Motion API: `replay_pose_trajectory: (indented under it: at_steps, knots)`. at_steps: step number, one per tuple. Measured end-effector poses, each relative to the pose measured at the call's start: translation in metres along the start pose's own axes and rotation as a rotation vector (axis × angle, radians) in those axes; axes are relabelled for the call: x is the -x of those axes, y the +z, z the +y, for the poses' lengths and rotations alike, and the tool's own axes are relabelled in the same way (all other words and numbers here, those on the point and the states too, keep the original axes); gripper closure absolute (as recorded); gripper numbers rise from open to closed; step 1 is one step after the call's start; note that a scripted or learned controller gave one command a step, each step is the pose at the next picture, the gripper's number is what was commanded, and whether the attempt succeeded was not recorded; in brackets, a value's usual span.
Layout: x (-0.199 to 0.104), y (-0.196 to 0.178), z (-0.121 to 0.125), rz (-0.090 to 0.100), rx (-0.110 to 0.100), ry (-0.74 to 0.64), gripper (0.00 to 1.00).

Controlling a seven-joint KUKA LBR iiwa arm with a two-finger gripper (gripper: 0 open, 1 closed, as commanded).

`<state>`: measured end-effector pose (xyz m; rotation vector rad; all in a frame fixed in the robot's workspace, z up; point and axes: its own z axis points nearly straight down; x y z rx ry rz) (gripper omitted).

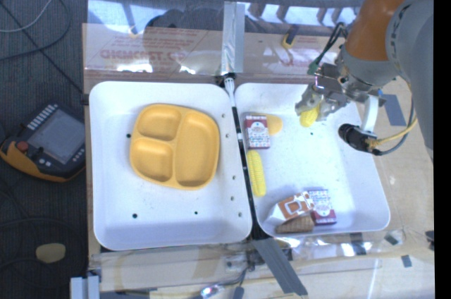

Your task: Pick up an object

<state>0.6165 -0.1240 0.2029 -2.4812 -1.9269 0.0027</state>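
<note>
From above the counter (169, 51) I count two white bins side by side. The left bin (113, 220) holds one thing: a yellow divided plate (175, 145) with three compartments, lying flat near the middle of the bin, a little toward its far edge.

The right bin (359, 178) holds more. One red-and-white packet (257, 132) lies close to the bin's left wall, toward the far edge. Just beside it, on the side away from that wall, one small orange-yellow piece (274, 125) peeks out, touching or nearly touching the packet. One yellow corn cob (256, 173) lies along the left wall, just nearer than the packet. Toward the near edge sits a cluster of two small boxes, one orange-brown (292, 207) and one red and white (322, 206), pressed together, with one brown cone-shaped thing (294, 224) lying against them at the near rim.

The grey arm with its orange band (370, 22) comes in over the right bin's far right corner. The claw (313, 109) hangs low over the far part of that bin, and one small yellow object (309, 117) sits right at its tips. The fingers look closed around it, though the tips are small and partly in shadow, so whether it is lifted or resting on the bin floor I cannot tell.

Off the counter, on the dark floor at the left, lies one orange-edged control pendant (46, 146).
</note>
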Motion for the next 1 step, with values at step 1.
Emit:
replay_pose_trajectory:
  at_steps: [1]
  knots:
    - [0.0146, 0.0195, -0.0070, -0.003, -0.001, -0.019, 1.00]
